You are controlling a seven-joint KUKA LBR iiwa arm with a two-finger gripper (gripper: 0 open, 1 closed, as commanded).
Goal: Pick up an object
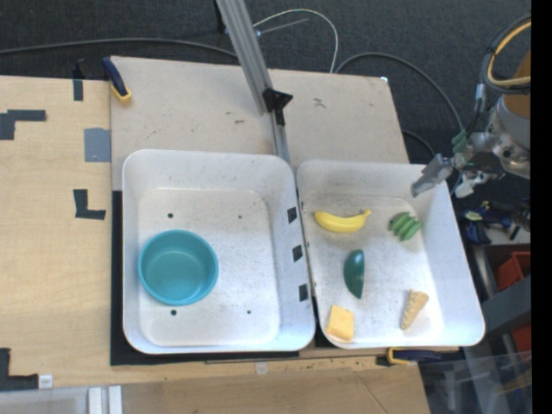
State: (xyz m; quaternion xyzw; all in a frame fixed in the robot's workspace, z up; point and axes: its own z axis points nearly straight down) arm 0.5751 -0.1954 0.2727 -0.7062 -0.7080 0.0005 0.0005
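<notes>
- gripper at upper right corner of the right shallow white plastic bin, over its rim; grey fingers blur into one shape, cannot tell how far apart; nothing visibly between them
- grey arm wrist just right of the gripper, off the bin edge
- small green ridged toy vegetable nearest to the gripper, in right bin's upper right part, lying flat
- yellow plastic banana left of the green ridged piece, near bin's upper left, curve opening upward
- dark green teardrop-shaped toy piece mid-bin, below the banana, apart from it
- tan ridged cone-shaped toy lower right of the bin, tilted, narrow end down-left
- yellow-orange cheese-like block at lower left corner of the right bin, close to the bin wall
- left shallow white plastic bin touching the right bin side by side
- teal round plastic bowl upright in left bin's lower left part
- both bins sit on a pale desk; grey metal pole slants over its top edge; black cables run behind
</notes>
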